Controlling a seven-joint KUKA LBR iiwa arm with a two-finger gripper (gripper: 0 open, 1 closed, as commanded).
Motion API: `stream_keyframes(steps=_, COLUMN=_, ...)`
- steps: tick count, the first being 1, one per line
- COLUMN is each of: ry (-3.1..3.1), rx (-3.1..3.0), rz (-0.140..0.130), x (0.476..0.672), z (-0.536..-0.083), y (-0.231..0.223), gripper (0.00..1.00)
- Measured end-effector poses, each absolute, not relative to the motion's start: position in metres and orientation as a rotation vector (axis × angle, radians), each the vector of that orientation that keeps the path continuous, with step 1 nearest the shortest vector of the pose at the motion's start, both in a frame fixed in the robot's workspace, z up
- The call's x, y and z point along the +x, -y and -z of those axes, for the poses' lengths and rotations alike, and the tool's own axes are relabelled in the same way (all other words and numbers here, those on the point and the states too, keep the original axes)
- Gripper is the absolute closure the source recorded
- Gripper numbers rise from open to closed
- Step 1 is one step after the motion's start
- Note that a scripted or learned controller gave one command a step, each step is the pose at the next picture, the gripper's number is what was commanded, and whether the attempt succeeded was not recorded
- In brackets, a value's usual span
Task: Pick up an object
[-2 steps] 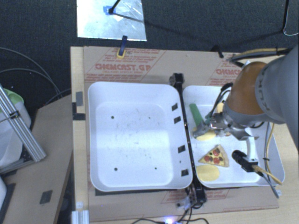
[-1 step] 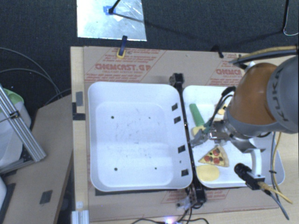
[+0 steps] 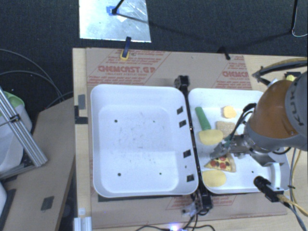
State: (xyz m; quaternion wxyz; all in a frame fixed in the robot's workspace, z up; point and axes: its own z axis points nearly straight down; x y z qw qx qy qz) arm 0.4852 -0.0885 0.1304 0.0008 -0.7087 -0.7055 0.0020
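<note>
Orange-banded arm (image 3: pixel 276 112) reaching in low from right, claw (image 3: pixel 222 150) touching pizza slice (image 3: pixel 222 163), grip state unclear

At the right of the frame the arm (image 3: pixel 284 124) presented a rounded grey housing with a broad orange band above the wrist. Dark cables looped beside the band, and a white bracket with a black fitting sat below. The gripper (image 3: pixel 222 149) was dark metal.

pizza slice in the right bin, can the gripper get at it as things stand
Probably yes: the gripper hangs right at the pizza slice, whose top lies uncovered, with the yellow pieces beside it apart.
</note>
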Motion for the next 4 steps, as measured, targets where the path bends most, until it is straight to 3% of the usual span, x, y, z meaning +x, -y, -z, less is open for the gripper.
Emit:
stream_keyframes(steps=1, ry=2.237, rx=-2.209, rz=0.012, x=0.488, z=-0.187, y=0.008, gripper=0.0)
stream_keyframes(steps=2, ry=2.239, rx=-2.212, rz=0.014, x=0.548, z=-0.246, y=-0.067, gripper=0.0)
stream_keyframes(steps=3, ry=2.229, rx=-2.2, rz=-0.008, x=0.493, z=-0.149, y=-0.162, gripper=0.0)
stream_keyframes(steps=4, ry=2.235, rx=-2.218, rz=0.032, x=0.522, z=-0.461, y=-0.2, gripper=0.0)
